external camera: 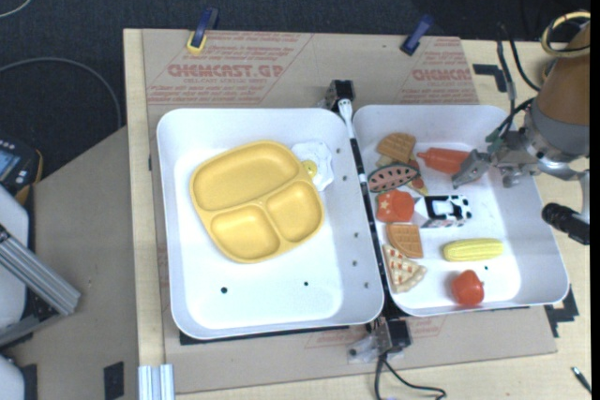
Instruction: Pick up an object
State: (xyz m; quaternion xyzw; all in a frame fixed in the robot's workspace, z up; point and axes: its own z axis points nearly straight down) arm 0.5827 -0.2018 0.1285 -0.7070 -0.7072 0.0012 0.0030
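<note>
— End effector (480, 164) hovers, fingers spread, holding nothing, above the carrot (443, 158) at the right bin's (548, 272) far side.
— Approach step; next, descend and close.

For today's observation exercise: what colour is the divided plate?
Yellow; the divided plate shows in the camera view.

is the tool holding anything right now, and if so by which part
Nothing is held. The tool sits over the right bin, beside the orange carrot-like piece, with nothing between its fingers.
</note>
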